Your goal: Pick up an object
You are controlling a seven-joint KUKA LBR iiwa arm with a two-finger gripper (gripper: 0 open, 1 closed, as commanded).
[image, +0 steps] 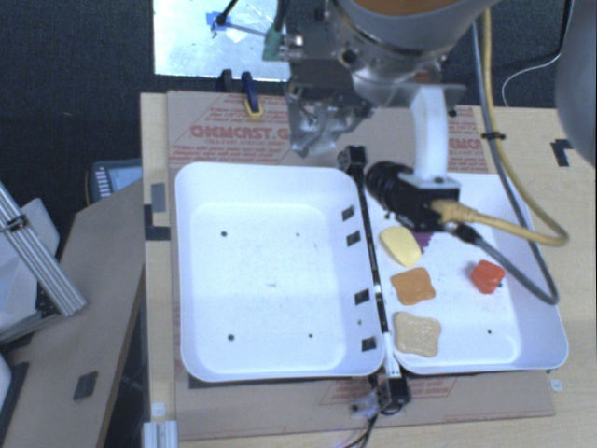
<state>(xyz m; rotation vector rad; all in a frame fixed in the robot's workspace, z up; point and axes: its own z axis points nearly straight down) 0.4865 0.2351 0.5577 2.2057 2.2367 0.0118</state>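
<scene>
The right bin (508,329) holds several small objects: a pale yellow piece (401,245) with a bit of purple (424,242) beside it, an orange piece (412,286), a beige piece (417,334) and a red piece (487,275). My gripper (318,131) hangs blurred above the back rim of the left bin (270,278), near the divide between the bins. It is well apart from all the objects. Nothing can be seen in it.
The grey and orange arm fills the top of the view. A black fitting (403,194) with a white bracket (430,138) and a yellow cable (508,227) hangs over the back of the right bin. Cardboard (224,129) lies under both bins.
</scene>
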